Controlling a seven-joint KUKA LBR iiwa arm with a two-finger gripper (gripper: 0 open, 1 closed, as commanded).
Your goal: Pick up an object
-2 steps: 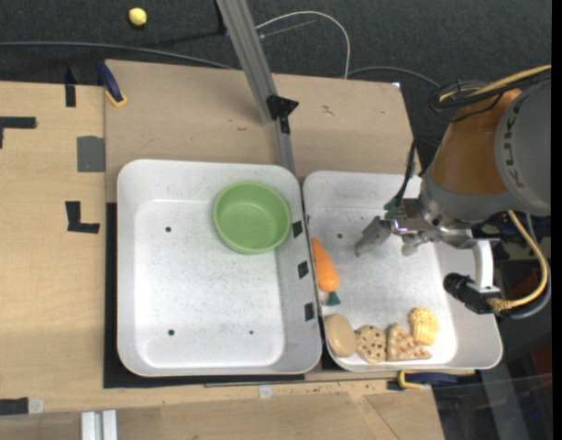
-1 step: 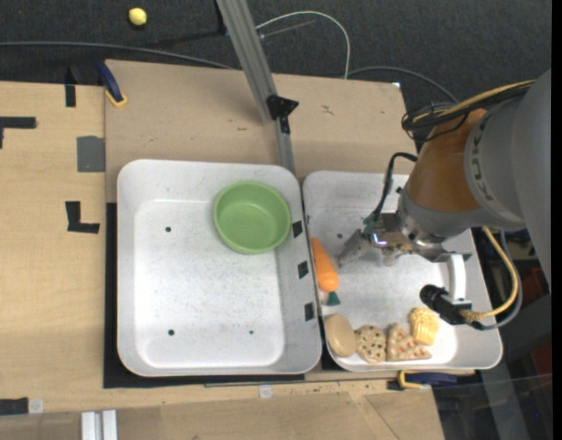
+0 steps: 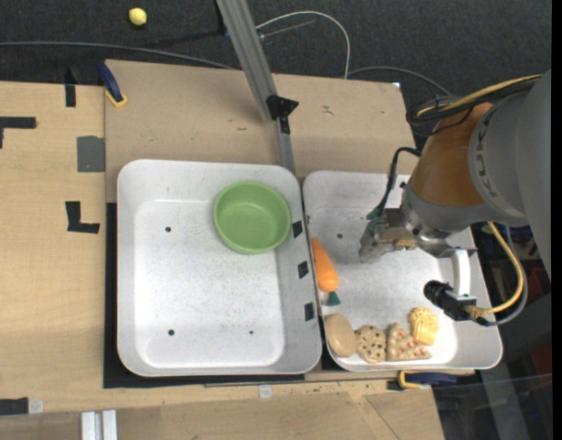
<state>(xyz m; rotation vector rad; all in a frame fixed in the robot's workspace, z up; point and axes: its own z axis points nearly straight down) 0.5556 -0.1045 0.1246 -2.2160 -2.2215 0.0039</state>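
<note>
carrot (image 3: 325, 266) lies near, left of the end effector (image 3: 377, 243).

Two white bins sat side by side. Left bin (image 3: 152, 273) held a green bowl (image 3: 252, 216) at its 1 o'clock corner. Right bin (image 3: 340, 195) held a carrot (image 3: 325, 266) along its 9 o'clock wall, and a row at 6 o'clock: potato (image 3: 340, 334), cookie (image 3: 371, 342), waffle (image 3: 402, 345), corn (image 3: 424, 324). Arm (image 3: 464, 172) entered from 3 o'clock; gripper (image 3: 380, 243) hung over the bin's middle, nothing seen between its fingers.
</note>
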